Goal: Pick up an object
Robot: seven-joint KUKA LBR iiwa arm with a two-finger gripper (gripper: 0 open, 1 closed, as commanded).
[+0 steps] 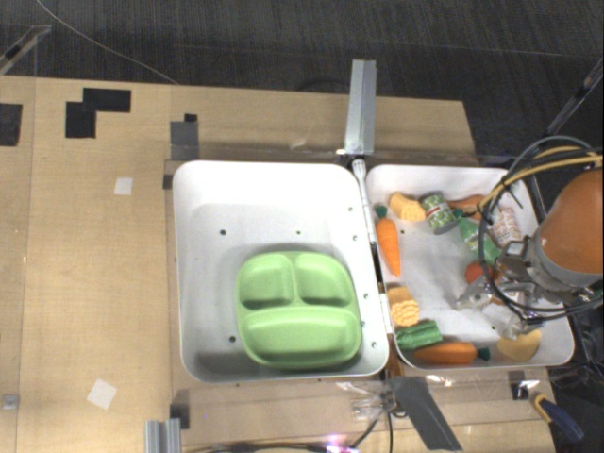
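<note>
The right bin (444,182) holds several toy foods: an orange carrot (388,243) by its left wall, a yellow piece (408,206), a green can (436,211), a yellow ridged piece (403,302), a green cucumber (418,335), a second orange carrot (444,352) and a tan piece (519,345). My gripper (491,310) hangs low over the right half of this bin, under the orange band (574,225). Its fingers stand open over bare bin floor with nothing between them. A small red-orange item (475,272) lies just beyond the fingertips, and the arm hides part of the bin's right side.
The left bin (203,206) holds a green divided tray (297,308) toward its front. A metal post (361,107) rises behind the wall between the two bins. Black cables (528,163) loop above the wrist.
</note>
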